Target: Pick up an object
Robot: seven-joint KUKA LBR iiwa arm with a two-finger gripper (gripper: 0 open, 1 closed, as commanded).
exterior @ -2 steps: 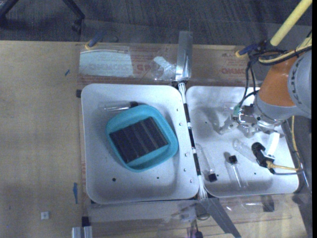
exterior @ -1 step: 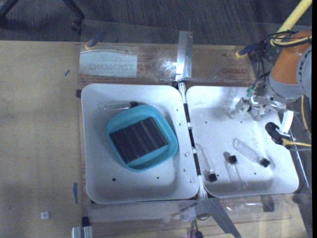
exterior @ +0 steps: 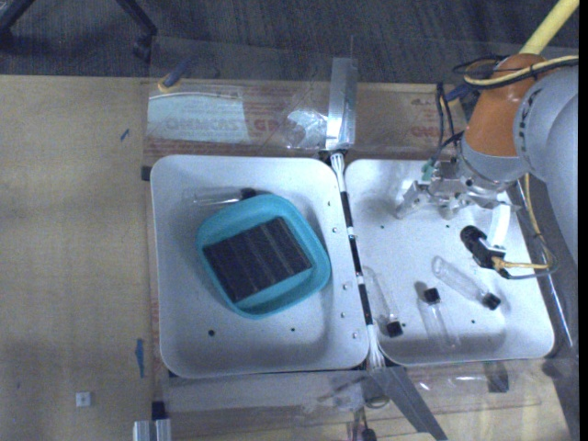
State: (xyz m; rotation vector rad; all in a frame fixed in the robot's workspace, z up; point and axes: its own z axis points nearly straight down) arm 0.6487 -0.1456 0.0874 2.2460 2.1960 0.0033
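Two shallow white bins sit side by side on the bench. The left bin [exterior: 184, 324] holds a teal tray [exterior: 310, 243] lying tilted, with a dark ridged insert [exterior: 257, 260] set in it. A clear tube with a dark cap, the left-bin tube [exterior: 219, 195], lies just beyond the tray's far edge.

The right bin [exterior: 519, 333] holds three more clear, black-capped tubes in its near half. The seam tube [exterior: 380, 299] lies along the bin's left wall with its cap toward the camera. The middle tube [exterior: 435, 320] lies beside it with its cap at the far end. The long tube [exterior: 462, 281] lies at a slant further right, with its cap at the lower right.

The arm [exterior: 496, 122] reaches in from the right, its orange band above the wrist. The gripper [exterior: 430, 202] hangs over the far part of the right bin, well apart from all three tubes. Its jaws seem to stand spread, though the view is soft there, and nothing shows between them.
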